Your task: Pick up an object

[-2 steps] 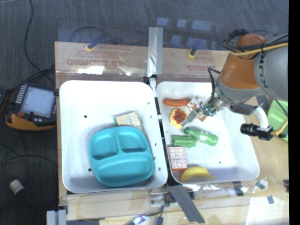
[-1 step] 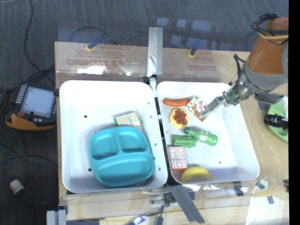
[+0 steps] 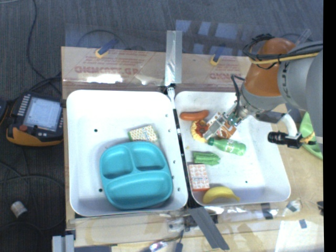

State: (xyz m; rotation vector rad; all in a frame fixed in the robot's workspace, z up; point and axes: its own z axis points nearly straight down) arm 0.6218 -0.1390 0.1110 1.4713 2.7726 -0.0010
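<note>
**Hand low over the cluttered right bin**

The hand (image 3: 219, 124) sits down in the upper middle of the right bin (image 3: 262, 167), right over a small heap of toy food. Beneath and beside it lie a yellow-and-red toy (image 3: 198, 130), looking like a pizza slice, and a green bottle (image 3: 229, 145) lying on its side just below the fingertips. Whether the fingers are spread or closed cannot be told from this angle, and no item is clearly seen between them.

A red sausage (image 3: 193, 115) lies just to the upper left of the hand, near the bin's back wall. Lower down, a green pepper-like piece (image 3: 205, 158) lies near the bin's left wall, with a small red-patterned box (image 3: 198, 176) below it and a yellow banana (image 3: 220, 195) at the front edge.

The arm (image 3: 294, 83) comes in from the right, grey with an orange section (image 3: 265, 70) above the wrist and cables looping over it.

The left bin (image 3: 84, 140) holds a teal divided plate (image 3: 137, 174) toward the front, and a small patterned packet (image 3: 143, 134) touching the plate's back edge.

Both bins rest on the worktop (image 3: 126, 67), which has a cardboard sheet under clear film along the back. On the floor to the left lies a control pendant (image 3: 35, 121) with a lit screen.
</note>
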